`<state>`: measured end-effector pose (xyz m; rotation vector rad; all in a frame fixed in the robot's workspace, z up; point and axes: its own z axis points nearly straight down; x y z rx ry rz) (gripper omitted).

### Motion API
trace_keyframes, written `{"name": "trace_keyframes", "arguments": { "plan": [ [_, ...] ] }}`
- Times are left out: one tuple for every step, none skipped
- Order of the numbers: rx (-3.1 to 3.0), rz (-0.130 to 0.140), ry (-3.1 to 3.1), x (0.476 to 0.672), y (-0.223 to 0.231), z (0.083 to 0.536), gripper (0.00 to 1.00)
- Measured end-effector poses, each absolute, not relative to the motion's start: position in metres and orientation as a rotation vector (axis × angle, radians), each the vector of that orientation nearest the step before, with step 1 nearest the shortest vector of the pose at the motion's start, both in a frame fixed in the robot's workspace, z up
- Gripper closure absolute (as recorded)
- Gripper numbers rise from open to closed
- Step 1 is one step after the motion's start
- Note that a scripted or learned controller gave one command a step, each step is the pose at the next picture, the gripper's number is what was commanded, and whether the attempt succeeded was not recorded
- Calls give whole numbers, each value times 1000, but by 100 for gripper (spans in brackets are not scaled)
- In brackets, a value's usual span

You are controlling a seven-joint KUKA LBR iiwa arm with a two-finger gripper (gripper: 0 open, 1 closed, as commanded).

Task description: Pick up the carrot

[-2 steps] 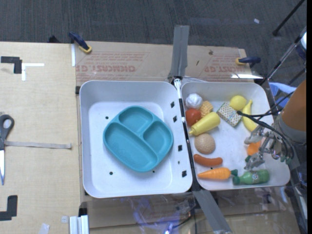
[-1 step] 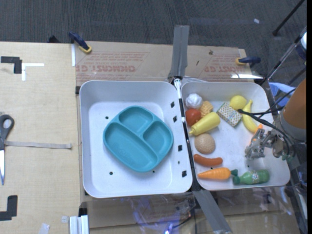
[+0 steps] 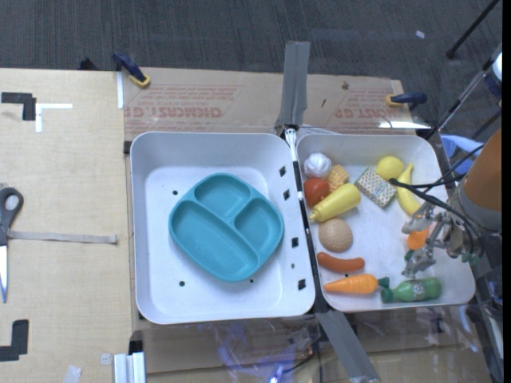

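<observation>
The carrot [image 3: 352,285] lies near the right bin's [image 3: 375,308] front edge, its long axis along that edge with green top rightward, left of the empty gripper [image 3: 421,254], whose fingers look slightly apart.

Arm: a rounded orange section [image 3: 489,174] is seen at the frame's right edge, with grey housing just below it.
Wrist: a cluster of metal-grey parts is shown, with small orange pieces near the top.
Gripper [image 3: 418,263]: thin, silvery metal fingers are seen, pale against the white bin.
Cables: black cables [image 3: 423,185] are run from the wrist towards the orange section; one is looped over the bin's right rim.
</observation>
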<state>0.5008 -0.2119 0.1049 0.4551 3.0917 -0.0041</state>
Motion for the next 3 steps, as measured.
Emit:
{"name": "trace_keyframes", "arguments": {
  "plan": [
    [450,-6,3086,503,-212,115,100],
    [450,-6,3086,504,-212,115,0],
    [636,0,3073,517,-209,92,0]
  ]
}}
